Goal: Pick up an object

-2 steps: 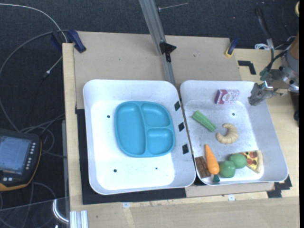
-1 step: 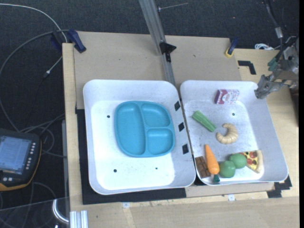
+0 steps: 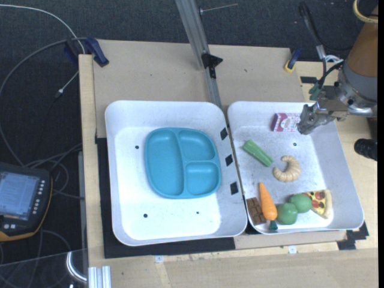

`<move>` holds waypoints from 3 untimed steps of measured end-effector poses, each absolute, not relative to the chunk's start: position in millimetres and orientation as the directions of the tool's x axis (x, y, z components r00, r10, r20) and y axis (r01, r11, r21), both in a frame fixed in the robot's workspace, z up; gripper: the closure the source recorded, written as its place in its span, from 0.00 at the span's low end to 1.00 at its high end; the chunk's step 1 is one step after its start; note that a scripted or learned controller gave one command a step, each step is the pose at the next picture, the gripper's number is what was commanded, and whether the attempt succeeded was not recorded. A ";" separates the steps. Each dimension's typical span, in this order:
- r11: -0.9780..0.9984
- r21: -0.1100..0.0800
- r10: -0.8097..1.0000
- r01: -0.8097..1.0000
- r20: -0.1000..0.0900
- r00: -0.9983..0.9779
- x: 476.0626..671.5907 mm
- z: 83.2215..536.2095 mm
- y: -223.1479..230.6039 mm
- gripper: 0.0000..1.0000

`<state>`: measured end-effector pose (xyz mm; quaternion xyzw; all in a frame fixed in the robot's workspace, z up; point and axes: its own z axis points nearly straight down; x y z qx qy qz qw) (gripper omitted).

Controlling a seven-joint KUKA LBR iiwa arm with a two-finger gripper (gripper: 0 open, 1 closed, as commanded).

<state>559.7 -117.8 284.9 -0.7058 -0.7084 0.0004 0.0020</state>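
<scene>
The right bin [image 3: 345,161] holds several toy foods: a purple and white carton [image 3: 282,122] at the back, a green pickle [image 3: 257,152], a tan croissant [image 3: 288,168], an orange carrot [image 3: 267,201], a brown chocolate bar [image 3: 255,211], a green apple [image 3: 288,213] and a pizza slice [image 3: 320,201]. My gripper [image 3: 308,122] hangs at the back of this bin, just right of the carton and close against its right end. Nothing is visibly lifted.
The left bin [image 3: 120,179] carries a blue divided plate [image 3: 182,162]. A metal post [image 3: 193,23] rises behind the gap between the bins. Cables and a tablet [image 3: 21,194] lie off the bench to the left.
</scene>
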 end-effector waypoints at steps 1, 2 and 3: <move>0.006 -0.003 1.000 1.000 0.003 -0.006 538.0 282.5 -66.0 1.00; 0.007 -0.003 1.000 1.000 0.003 -0.007 526.8 283.3 -15.1 1.00; 0.006 -0.004 1.000 1.000 0.002 -0.006 517.2 271.7 45.2 1.00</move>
